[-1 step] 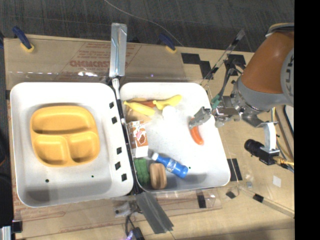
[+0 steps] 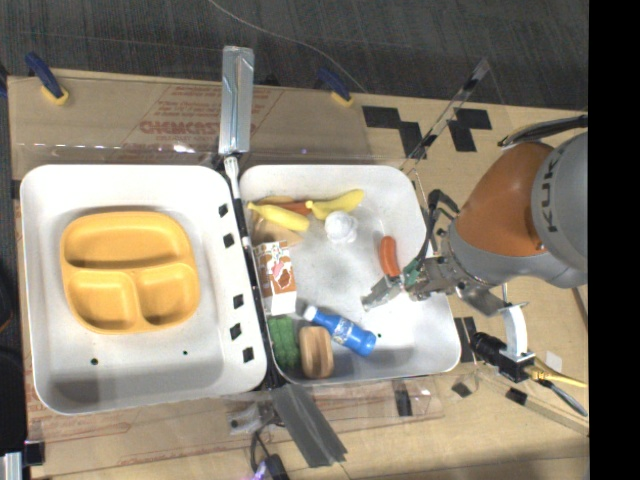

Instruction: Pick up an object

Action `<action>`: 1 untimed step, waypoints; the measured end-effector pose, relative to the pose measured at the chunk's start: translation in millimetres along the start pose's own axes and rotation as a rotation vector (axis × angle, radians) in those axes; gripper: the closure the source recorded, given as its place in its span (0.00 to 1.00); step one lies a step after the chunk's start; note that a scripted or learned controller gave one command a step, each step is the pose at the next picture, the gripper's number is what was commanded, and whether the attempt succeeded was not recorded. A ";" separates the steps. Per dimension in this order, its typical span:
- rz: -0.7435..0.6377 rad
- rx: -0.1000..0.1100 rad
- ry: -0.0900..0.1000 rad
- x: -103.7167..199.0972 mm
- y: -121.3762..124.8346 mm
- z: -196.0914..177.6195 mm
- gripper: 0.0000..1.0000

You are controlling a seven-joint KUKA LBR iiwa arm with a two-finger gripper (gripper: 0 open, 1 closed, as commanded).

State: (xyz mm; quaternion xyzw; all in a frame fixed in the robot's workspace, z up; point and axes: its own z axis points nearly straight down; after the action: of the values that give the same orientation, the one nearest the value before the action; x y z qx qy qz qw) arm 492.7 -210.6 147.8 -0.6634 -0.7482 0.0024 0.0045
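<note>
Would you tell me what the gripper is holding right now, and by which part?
Nothing. The gripper hangs over bare floor of the right bin, just below the sausage, with no object between its fingers.

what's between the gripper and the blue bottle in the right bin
Nothing visible. The gripper sits over bare bin floor just up and right of the blue bottle; the hot dog lies on the gripper's other side, out of that path.
</note>
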 end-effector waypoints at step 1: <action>-0.025 -0.010 -0.003 59.5 67.1 55.5 0.00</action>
State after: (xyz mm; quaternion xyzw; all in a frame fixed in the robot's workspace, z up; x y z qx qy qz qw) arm 551.6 -143.4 91.9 -0.6540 -0.7565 -0.0003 0.0002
